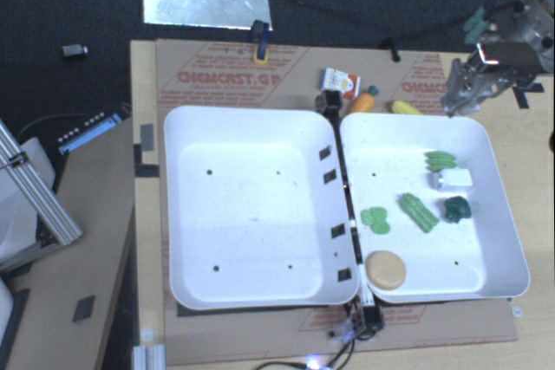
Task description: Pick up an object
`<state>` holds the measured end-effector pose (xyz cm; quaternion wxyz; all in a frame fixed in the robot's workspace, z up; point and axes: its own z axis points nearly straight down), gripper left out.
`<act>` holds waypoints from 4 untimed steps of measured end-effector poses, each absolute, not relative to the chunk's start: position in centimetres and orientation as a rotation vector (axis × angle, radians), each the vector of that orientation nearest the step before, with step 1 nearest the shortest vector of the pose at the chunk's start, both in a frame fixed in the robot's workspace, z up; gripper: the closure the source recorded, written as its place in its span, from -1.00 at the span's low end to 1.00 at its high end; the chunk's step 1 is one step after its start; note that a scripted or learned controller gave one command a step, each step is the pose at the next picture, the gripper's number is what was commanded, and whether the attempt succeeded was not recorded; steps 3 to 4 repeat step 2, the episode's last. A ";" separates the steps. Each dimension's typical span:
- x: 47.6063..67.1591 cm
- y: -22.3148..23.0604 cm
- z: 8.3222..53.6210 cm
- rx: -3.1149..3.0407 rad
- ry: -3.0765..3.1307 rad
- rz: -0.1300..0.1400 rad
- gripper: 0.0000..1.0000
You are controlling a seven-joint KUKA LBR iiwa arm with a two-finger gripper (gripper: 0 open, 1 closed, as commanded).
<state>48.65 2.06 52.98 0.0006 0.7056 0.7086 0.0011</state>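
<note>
Gripper hangs just past the right bin's back rim; can't tell its state. I'd drop straight onto the white block, squarely.

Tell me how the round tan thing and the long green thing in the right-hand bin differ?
The tan disc is round and pale brown; the long green piece is narrow, ridged and lies slantwise. The tan disc sits at the bin's near edge, the green piece nearer the middle. Both lie loose in the right bin.
</note>
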 end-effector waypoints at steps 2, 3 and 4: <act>48.6 -19.3 53.5 2.223 2.212 0.001 1.00; 48.6 -19.3 53.5 2.223 2.212 0.001 1.00; 48.6 -19.3 53.5 2.223 2.212 0.001 1.00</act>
